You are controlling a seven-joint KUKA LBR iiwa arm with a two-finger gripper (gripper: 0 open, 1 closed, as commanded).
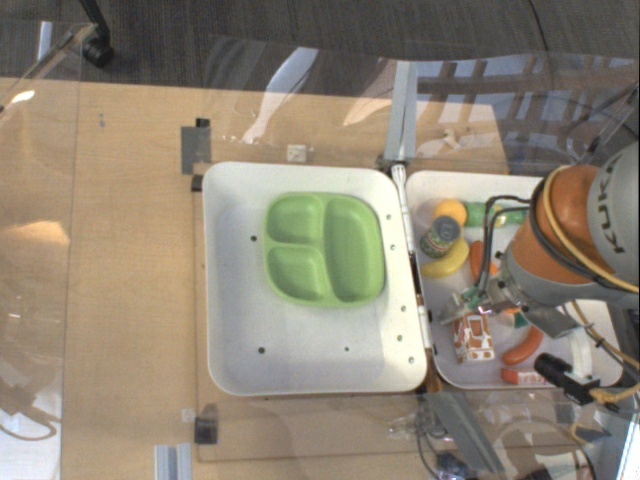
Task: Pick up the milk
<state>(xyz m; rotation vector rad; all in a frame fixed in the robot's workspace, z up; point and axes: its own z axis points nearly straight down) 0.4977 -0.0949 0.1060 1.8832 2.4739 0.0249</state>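
While my arm [575, 233] reaches in from the right side of the frame, my gripper [483, 300] hangs low in the right bin [445, 372], directly above the milk [474, 338], a small white and red carton lying in the lower left part of that bin. Whether my tool is released or clenched I cannot tell, because the wrist hides its tip, and I see no carton between it. I judge the main risk to be the crowding: a red sausage [523, 347] lies just beside the carton to its right, and a banana [447, 260] with a tin can [440, 236] sits near its upper side, so a closing grasp could catch a neighbour instead or nudge the carton aside. Since the carton rests close to the bin's left wall, it could also be pushed against that wall and tip. To the left, the other white bin [235, 358] holds a green divided plate [326, 247]. Both bins sit on a pale wooden bench [110, 268] behind clear glare-streaked panels, and dark grey carpet [300, 8] fills the top of the frame.
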